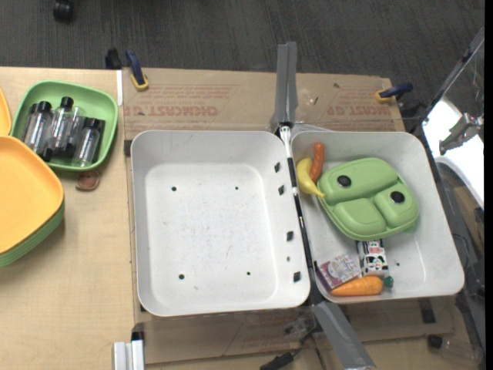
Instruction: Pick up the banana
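The yellow banana (pixel 307 178) lies in the right bin (pixel 436 220), near its upper left corner and close to the wall shared with the left bin. Its lower end touches the rim of an upturned green divided plate (pixel 368 196). A thin orange-red pepper (pixel 317 160) lies alongside the banana's upper end.
An orange carrot (pixel 358 286) and two small packets (pixel 341 269) (pixel 374 257) lie at the right bin's front. The left bin (pixel 208 214) is beside it. On the bench at left are a green tray of bottles (pixel 65 126) and stacked yellow plates (pixel 27 199).
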Robot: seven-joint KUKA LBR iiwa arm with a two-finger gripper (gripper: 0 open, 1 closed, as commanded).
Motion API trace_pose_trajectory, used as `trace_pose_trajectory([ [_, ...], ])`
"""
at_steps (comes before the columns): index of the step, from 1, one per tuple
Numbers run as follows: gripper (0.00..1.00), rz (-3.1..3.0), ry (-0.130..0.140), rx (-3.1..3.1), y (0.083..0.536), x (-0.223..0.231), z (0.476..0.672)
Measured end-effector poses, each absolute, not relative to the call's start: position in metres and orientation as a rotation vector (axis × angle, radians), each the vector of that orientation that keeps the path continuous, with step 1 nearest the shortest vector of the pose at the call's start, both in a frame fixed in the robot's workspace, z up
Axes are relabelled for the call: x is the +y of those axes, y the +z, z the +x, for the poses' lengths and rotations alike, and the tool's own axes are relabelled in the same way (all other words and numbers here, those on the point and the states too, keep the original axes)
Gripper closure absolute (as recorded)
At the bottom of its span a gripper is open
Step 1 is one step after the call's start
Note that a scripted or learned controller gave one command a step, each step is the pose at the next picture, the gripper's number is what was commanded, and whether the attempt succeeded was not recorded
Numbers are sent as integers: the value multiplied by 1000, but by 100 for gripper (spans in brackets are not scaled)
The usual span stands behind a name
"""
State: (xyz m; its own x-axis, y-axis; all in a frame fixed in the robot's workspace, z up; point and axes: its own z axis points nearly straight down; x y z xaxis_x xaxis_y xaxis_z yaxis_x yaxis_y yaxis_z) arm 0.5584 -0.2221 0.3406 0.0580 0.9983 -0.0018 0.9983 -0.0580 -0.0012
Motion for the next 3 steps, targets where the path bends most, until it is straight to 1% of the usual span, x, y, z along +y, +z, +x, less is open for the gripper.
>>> trace_pose_trajectory([
  [1, 0, 2188, -4, 2259, 228, -166, 477],
  [2, 0, 2264, -3, 2179, 197, -223, 535],
  [3, 0, 2446, -4, 1974, 245, -199, 478],
])
